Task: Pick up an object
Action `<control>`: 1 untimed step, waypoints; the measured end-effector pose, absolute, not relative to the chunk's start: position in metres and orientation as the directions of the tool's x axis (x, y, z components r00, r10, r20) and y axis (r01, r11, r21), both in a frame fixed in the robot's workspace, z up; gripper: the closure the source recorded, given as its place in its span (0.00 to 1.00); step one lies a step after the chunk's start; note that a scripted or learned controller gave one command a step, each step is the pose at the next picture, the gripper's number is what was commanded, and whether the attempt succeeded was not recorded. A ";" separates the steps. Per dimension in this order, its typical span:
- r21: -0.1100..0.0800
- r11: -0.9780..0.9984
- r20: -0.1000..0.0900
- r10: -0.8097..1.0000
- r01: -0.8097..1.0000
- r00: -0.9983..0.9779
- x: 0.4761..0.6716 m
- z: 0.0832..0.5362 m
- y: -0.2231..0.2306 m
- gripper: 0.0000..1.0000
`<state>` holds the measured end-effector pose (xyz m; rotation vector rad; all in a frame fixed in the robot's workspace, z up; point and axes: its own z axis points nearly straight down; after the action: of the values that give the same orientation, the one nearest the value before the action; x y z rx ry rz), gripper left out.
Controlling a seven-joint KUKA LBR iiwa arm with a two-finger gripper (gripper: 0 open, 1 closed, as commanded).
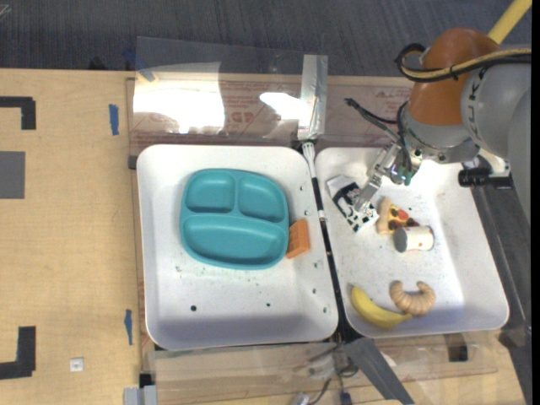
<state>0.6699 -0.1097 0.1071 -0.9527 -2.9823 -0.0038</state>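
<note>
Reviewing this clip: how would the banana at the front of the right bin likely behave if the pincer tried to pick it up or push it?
The banana looks curved and smooth-skinned, so it may pivot or rock when pushed. It looks like a toy, so probably light and stiff. A croissant-shaped piece lies against it and would likely shift too. It sits near the right bin's front wall, which may crowd the pincer.

The right bin (472, 302) has open floor along its far right side and in the middle. Obstacles stand close together: a small cylinder (415, 240), a croissant (413, 296) touching a banana (375, 309) (near the front wall). The teal plate (234, 218) fills most of the left bin (169, 310).
</note>
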 end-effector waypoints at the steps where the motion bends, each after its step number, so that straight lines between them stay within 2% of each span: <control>1: 0.015 0.816 -0.024 0.578 0.578 -0.816 0.678 0.126 -0.109 1.00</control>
<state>0.6784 -0.1091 0.1263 -0.9608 -3.0202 -0.0110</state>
